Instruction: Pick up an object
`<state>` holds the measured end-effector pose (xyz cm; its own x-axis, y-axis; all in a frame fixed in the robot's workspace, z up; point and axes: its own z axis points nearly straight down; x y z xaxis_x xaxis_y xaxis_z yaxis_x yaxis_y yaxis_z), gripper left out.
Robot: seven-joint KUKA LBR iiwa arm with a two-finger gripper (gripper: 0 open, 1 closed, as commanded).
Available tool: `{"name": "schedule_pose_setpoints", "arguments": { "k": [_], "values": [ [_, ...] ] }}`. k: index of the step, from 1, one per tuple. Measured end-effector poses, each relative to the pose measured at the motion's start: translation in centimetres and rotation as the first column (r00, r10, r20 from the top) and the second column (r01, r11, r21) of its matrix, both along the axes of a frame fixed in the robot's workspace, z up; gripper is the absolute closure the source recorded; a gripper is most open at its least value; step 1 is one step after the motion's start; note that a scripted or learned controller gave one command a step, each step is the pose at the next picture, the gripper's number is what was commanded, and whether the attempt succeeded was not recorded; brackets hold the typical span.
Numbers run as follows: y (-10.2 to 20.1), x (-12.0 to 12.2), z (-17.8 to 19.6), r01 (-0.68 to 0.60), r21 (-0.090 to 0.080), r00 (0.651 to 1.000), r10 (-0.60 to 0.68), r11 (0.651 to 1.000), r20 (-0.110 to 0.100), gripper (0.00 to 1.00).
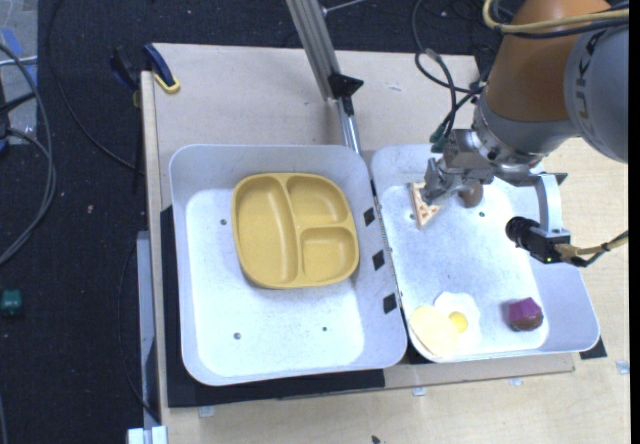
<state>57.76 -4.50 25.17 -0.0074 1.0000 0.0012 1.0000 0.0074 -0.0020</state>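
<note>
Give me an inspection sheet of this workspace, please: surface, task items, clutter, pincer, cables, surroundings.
Surface: wooden bench bearing two white bins, left bin and right bin.
Job's things: pizza slice toy in the right bin's far part; fried egg toy and purple object near its front edge.
Clutter: yellow divided tray in the left bin; blue and yellow tool at the bench's far left corner.
Pincer: pincer low beside the pizza slice toy; finger state unclear.
Cables: black cables on the dark floor; more along the arm.
Surroundings: metal pole slanting over the bench.
</note>
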Motion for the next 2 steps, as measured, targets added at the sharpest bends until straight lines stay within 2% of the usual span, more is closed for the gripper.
{"name": "schedule_pose_setpoints", "arguments": {
  "k": [2],
  "values": [
    [9.9, -3.7, -0.5, 0.0, 0.0, 1.0, 0.0, 1.0, -0.001, 1.0]
  ]
}}
